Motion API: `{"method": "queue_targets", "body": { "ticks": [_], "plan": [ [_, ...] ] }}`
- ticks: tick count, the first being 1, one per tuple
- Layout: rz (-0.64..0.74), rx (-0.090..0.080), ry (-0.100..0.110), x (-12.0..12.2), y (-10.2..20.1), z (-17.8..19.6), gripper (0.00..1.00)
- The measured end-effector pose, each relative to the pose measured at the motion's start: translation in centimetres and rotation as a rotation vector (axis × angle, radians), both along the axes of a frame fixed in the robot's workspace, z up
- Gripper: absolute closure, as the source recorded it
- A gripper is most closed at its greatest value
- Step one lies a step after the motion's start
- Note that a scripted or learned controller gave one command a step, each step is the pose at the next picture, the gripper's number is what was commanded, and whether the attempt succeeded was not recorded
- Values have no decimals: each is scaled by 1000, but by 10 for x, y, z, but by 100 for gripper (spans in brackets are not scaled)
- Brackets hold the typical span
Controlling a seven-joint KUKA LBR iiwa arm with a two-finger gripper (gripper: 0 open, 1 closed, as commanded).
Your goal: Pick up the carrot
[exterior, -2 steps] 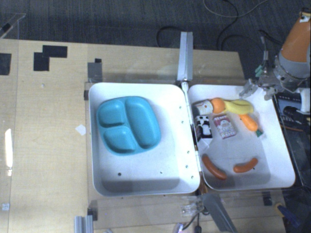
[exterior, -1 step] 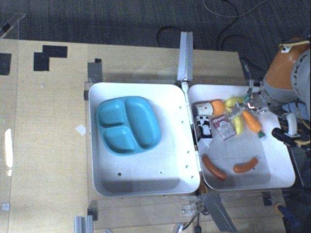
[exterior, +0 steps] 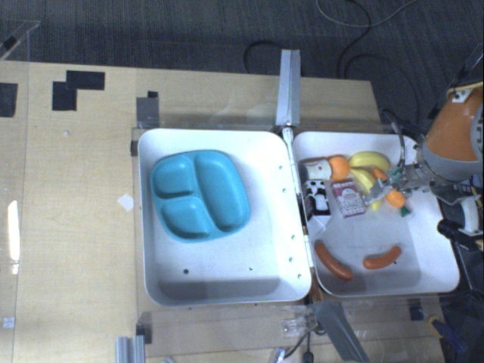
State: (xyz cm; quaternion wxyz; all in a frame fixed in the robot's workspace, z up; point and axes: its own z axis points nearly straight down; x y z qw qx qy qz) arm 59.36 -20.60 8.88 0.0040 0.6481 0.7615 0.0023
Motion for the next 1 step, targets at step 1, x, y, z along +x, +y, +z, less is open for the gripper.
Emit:
{"method": "queue_targets", "body": {
  "ticks": [1],
  "plan": [
    [2, -1, -6, 2, 1, 11, 100]
  ]
}}
